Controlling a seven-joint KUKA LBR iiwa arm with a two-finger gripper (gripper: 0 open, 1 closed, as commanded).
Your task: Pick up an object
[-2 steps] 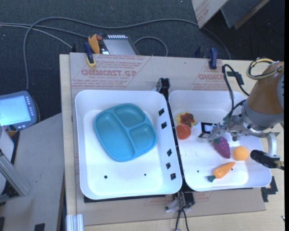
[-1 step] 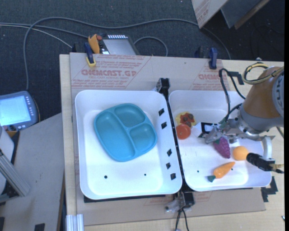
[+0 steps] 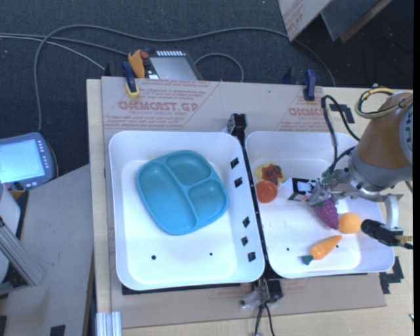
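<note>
Grapes [image 3: 327, 213], purple, lie in the right bin [image 3: 367, 147] beside an orange [image 3: 350, 223] and above a carrot [image 3: 323, 248]. Camera view: my claw [image 3: 319, 193] sits at their upper end; its state I cannot tell. A blue plate [image 3: 182, 191] occupies the left bin [image 3: 125, 216].

The floor [image 3: 52, 59] is a dark grey carpet, and thin grey cables [image 3: 72, 33] lie on it in loops. The bench [image 3: 197, 102] is a pale board with red printed letters, and two clamps, one [image 3: 131, 75] with an orange handle at the far left and one [image 3: 310, 84] blue at the far right, hold its far edge. A small screen [image 3: 23, 161] glows pale blue at the left. A cardboard box [image 3: 305, 16] stands at the top right. The light is even and bright
</note>
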